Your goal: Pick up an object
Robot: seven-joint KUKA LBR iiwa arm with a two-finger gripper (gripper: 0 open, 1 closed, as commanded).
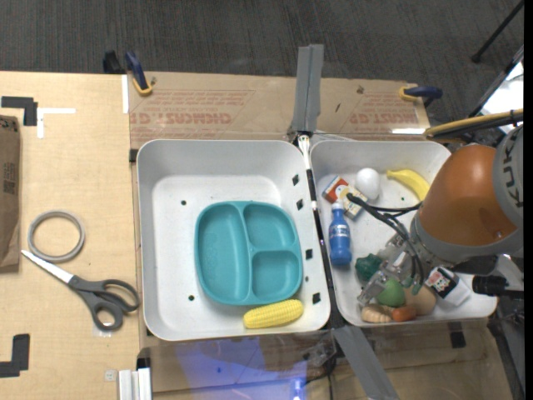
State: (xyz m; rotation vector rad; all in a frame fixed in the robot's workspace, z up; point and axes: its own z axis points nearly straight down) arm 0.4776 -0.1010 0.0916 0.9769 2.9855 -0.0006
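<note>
Arm low in the right bin, gripper down among the small objects at its lower edge.

At far left, a tape roll (56, 235) and scissors (87, 290) lie on the bench. The left bin (158, 182) holds a teal tray (248, 252), with a corn cob (272, 313) just below it. In the right bin (379, 150), from left: a blue bottle (339, 236), a white ball (367, 183) and a banana (410, 182) toward the top. At lower right the gripper (385, 280) sits beside a dark green piece (367, 266) and over a green fruit (390, 292), with a carrot (379, 313) below. I cannot tell how wide it stands or whether it has anything. This looks like the reach-and-grasp step; next calls for closing on one object, likely the green fruit, then lifting clear of its crowded neighbours.
</note>
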